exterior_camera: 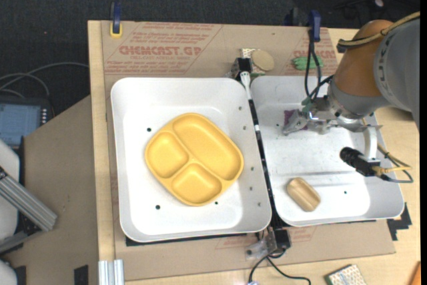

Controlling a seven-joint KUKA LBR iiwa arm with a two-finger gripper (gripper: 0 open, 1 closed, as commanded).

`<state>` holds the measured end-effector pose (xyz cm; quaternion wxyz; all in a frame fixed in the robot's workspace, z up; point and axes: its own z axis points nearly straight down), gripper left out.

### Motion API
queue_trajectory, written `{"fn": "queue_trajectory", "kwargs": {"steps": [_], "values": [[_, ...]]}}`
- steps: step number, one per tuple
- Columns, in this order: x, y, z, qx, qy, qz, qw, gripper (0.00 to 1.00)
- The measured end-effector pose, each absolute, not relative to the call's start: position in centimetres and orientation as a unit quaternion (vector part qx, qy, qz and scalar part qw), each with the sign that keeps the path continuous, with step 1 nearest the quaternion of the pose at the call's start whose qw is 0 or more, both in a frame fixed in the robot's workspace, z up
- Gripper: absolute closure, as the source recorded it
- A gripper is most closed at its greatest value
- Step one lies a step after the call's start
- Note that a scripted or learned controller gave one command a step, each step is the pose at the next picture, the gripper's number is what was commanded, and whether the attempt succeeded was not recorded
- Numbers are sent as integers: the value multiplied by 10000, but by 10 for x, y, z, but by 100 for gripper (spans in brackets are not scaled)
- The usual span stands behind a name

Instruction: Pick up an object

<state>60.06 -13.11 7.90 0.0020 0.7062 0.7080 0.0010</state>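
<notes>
Gripper (300, 122) sits low in the right bin (347, 200), toward its far left part, pointing left from the grey arm (393, 70) that comes in from the right with its orange band (357, 67) above the wrist. Whether it is released or clenched cannot be told from this slant. Just beside its tip, on the left, lies a small dark purple thing (291, 117) on the bin floor; it looks to touch the gripper or nearly so, but nothing shows it being grasped.

Nearer in the same bin, well apart from the gripper, a tan wooden block (303, 193) lies flat, its long side running from far left to near right.

The left bin (133, 103) touches the right one along their shared edge. A yellow divided plate (193, 158) with three compartments lies in its middle, turned at a slant to the bin's walls.

Both bins rest on a brown cardboard sheet (167, 43) printed with red lettering. On that sheet beyond the right bin are a round tan disc (264, 61) and, to its right, a small green thing (305, 63). Blue clamps (116, 17) grip the sheet's far edge.
</notes>
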Motion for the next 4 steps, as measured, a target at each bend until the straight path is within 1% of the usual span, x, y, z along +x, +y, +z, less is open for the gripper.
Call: {"fn": "queue_trajectory", "kwargs": {"steps": [1, 2, 3, 4], "values": [[670, -134, 86, 7059, 7083, 20, 36, 0], [629, -146, 85, 7080, 7062, -11, -17, 0], [631, -145, 97, 7073, 7069, 9, 15, 100], [631, -145, 96, 7073, 7069, 5, 11, 0]]}}
